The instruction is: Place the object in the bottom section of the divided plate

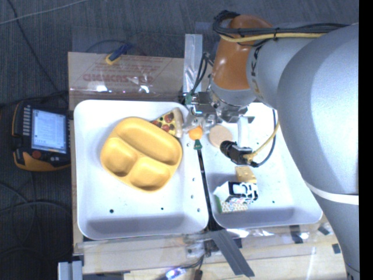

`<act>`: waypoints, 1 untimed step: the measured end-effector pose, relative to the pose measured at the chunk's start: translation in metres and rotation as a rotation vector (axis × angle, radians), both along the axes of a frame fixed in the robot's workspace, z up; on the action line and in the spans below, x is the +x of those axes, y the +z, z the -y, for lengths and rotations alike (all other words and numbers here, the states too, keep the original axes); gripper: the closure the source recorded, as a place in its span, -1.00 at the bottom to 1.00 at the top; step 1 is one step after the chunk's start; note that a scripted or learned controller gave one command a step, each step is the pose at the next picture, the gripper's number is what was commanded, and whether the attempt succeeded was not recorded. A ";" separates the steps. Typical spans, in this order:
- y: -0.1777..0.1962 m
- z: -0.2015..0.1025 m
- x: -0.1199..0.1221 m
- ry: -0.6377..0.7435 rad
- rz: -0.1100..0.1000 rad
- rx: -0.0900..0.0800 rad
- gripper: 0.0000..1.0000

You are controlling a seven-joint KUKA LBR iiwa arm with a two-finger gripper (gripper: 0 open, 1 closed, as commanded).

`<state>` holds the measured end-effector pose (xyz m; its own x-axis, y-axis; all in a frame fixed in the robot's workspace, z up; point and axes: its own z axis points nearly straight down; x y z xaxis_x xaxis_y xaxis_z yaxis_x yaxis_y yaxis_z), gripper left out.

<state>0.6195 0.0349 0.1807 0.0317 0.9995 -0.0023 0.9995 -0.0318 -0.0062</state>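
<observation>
Camera view: cardboard sheet has red lettering, unreadable. Gripper sits over the bin divider; can't tell its grip. Small orange object just below it, 3 o'clock of the yellow divided plate.

The arm reaches in over the right bin, its tool above the bins' shared edge beside a small orange piece. The yellow divided plate (three sections) lies in the left bin, a pizza slice at its upper rim.
</observation>
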 end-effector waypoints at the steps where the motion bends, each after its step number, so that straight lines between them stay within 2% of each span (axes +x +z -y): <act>1: 0.000 0.000 0.000 0.000 0.000 0.000 -1.00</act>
<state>0.6196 0.0349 0.1809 0.0320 0.9995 -0.0023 0.9995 -0.0320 -0.0059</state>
